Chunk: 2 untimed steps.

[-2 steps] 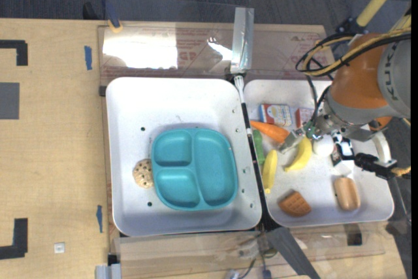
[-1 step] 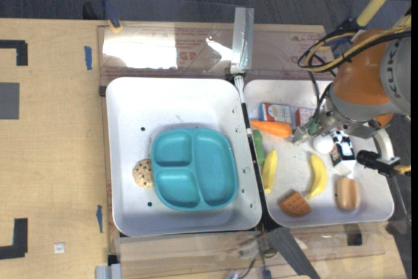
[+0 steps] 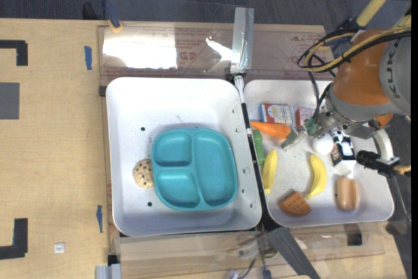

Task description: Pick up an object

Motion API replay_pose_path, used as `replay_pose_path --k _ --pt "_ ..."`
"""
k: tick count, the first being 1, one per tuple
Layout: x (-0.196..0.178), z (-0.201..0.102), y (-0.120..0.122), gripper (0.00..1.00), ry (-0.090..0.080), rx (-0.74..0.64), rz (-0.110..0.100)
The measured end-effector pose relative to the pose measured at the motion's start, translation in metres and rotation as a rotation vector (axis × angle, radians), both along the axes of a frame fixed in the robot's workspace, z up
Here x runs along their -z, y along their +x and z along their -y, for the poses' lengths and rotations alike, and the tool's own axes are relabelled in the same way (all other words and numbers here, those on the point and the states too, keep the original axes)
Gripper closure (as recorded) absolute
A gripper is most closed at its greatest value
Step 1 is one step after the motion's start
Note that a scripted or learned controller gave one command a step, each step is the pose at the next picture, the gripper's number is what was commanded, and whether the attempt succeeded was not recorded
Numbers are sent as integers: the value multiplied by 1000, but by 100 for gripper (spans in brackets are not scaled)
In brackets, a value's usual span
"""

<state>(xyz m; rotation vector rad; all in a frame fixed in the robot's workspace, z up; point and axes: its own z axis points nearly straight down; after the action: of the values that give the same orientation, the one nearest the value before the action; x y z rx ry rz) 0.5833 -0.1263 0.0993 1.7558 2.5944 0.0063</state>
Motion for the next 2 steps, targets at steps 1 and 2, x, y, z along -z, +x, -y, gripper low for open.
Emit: replay_pose_path --k 1,2 --pt "15 4 48 0 3 -135 -32" --pt "21 9 62 0 15 72 -118"
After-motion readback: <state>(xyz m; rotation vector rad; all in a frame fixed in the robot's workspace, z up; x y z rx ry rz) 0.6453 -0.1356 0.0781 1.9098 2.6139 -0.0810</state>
